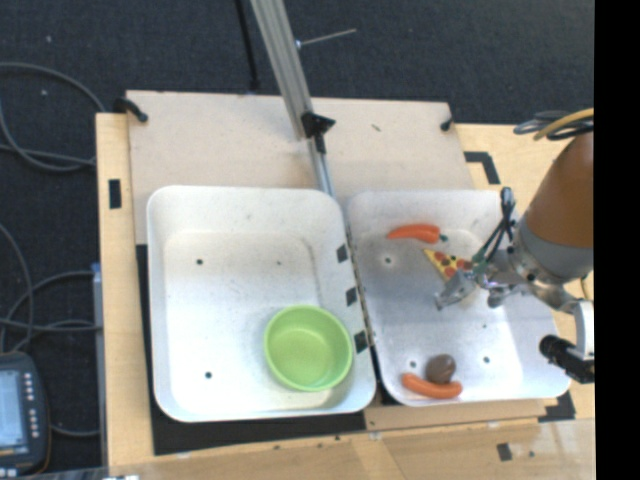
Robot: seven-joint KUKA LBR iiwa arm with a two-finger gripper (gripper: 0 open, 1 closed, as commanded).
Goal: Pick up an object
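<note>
Orange sausages [414, 233] and [432, 388], a brown lump [441, 368] and a small yellow-red piece [443, 261] lie in the right bin [400, 308]; the gripper [455, 290], its jaw state untellable, hangs near that piece and may nudge it aside.

Bins [250, 208]: white plastic, matt, speckled.
Bowl [308, 346]: smooth green plastic.
Bench [390, 128]: pale wood board.
Rail [283, 48]: ribbed metal.

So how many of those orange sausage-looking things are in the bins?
2, both in the right bin. One orange sausage lies near the far wall; the other lies at the near edge, touching a brown lump. The arm might hide more.
</note>
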